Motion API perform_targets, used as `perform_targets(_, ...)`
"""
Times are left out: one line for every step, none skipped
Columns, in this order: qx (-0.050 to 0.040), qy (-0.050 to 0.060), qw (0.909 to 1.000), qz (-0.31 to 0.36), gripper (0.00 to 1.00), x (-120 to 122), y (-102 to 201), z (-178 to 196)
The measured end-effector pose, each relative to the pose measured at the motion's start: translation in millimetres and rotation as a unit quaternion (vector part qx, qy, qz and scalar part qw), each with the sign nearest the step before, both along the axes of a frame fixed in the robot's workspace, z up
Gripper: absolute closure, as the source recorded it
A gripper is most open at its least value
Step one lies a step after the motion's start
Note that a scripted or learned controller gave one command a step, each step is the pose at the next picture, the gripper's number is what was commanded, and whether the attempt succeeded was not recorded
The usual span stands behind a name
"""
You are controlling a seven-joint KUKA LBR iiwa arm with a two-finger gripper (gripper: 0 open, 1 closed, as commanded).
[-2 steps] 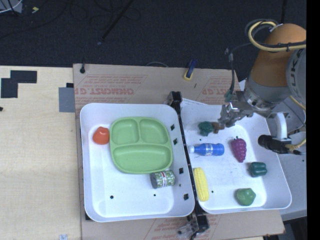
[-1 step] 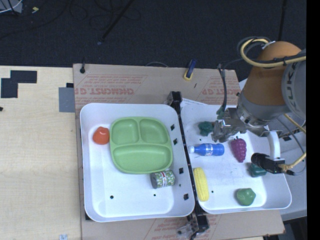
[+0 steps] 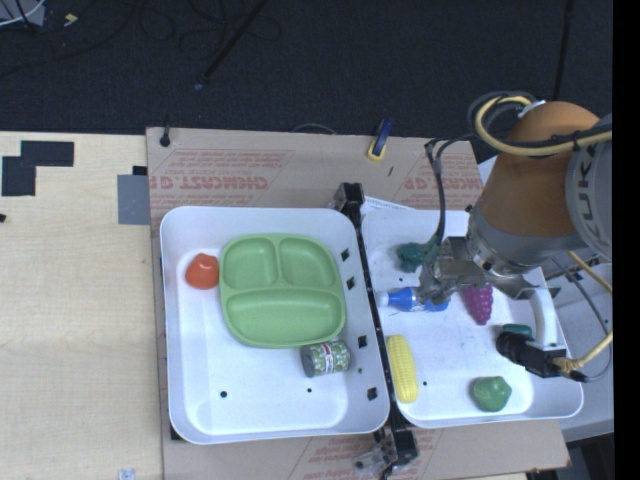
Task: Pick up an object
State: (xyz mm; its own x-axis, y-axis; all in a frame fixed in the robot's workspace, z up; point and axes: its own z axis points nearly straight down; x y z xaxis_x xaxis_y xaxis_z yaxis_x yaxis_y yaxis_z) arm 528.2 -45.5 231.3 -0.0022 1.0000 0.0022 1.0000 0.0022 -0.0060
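Arm (image 3: 540, 183) above right bin (image 3: 560, 403) — wrist pointing down.
Gripper (image 3: 437, 286) hangs low over the blue object (image 3: 412, 299), beside purple grapes (image 3: 479, 302) — I cannot tell if it grips anything.

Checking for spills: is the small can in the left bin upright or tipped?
Tipped: the can lies on its side below the green plate.

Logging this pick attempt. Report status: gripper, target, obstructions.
Gripper low in right white bin, over small blue toy; grip unconfirmed. Purple grape bunch and teal toy crowd close. Yellow corn cob, green round toy lie apart.
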Motion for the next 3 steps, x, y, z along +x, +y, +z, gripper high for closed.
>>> perform_targets(-0.0001,0.001,1.0,0.0,1.0,-46,23,-12)
perform_targets(-0.0009,-0.002,1.0,0.0,1.0,-29,29,-6)
perform_targets(-0.0008,-0.001,1.0,-0.001,1.0,-41,23,-13)
